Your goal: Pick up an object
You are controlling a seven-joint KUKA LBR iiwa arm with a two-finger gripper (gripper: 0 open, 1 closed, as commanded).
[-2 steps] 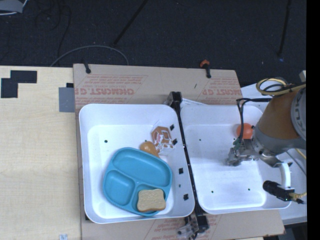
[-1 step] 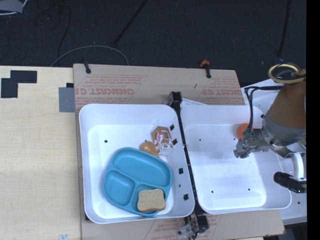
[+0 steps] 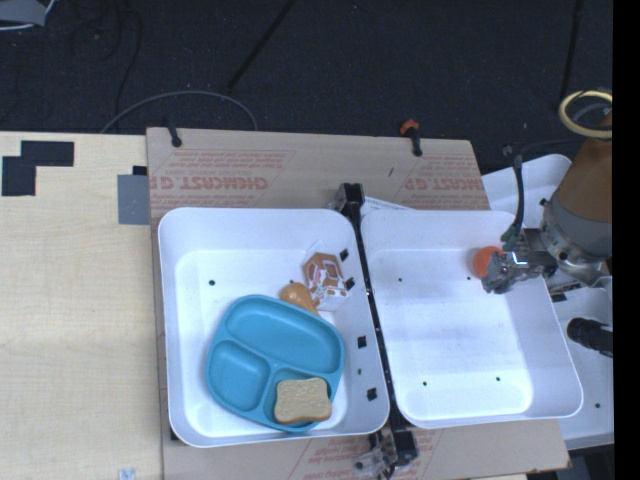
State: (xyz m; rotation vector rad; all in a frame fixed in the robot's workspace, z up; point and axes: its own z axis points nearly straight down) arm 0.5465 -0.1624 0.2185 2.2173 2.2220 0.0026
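You are looking down on two shallow white bins side by side. The left bin [image 3: 180,268] holds a blue divided tray [image 3: 250,353] with a tan sponge-like block [image 3: 302,400] resting in its lower compartment. Just beyond the tray's upper edge lie a small orange piece [image 3: 296,294] and a crinkled clear wrapper with brown print [image 3: 325,275]. Your arm reaches in from the right, and its gripper [image 3: 500,273] sits low at the right bin's [image 3: 450,368] upper right. A small orange ball [image 3: 485,259] lies touching or just beside the gripper; likely your target. Whether the ball is gripped cannot be told.
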